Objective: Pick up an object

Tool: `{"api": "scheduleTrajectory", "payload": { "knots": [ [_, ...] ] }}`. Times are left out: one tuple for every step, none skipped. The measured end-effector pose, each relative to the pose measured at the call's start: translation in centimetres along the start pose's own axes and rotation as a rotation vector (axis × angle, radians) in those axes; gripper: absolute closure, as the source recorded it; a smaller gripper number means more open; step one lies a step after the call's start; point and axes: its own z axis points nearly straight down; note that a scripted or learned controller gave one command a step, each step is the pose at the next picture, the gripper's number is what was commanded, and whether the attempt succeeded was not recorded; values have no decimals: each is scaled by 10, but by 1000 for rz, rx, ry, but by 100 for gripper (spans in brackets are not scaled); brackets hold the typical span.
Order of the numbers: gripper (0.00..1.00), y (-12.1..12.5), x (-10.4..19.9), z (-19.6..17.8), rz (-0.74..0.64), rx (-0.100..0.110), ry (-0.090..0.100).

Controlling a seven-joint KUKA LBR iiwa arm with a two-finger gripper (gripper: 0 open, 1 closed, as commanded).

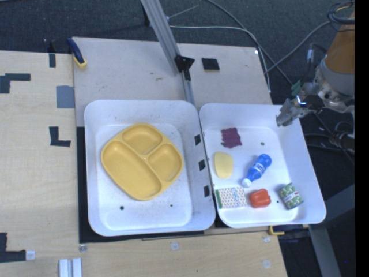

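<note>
The right bin (pixel 300 149) holds several small items: a dark purple piece (pixel 230 137), a pale yellow piece (pixel 223 164), a blue bottle with a white cap (pixel 256 169), a patterned white pouch (pixel 231 197), a red-orange pepper-like toy (pixel 260 198) and a small green-labelled can (pixel 290 195). My gripper (pixel 286 115) hangs over the bin's upper right corner, above and right of all the items, touching none of them. The grey arm with its orange band reaches in from the right edge.
The left bin (pixel 98 120) carries a yellow divided plate (pixel 142 160). A slanted metal post (pixel 164 30) rises behind the bins. Cables run across the dark floor at the top right. A blue-and-yellow clamp (pixel 76 52) sits at the bench's far left corner.
</note>
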Motion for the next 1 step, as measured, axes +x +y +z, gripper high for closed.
{"api": "scheduleTrajectory", "payload": {
  "knots": [
    [100, -10, 53, 15, -3, 4, 1]
  ]
}}
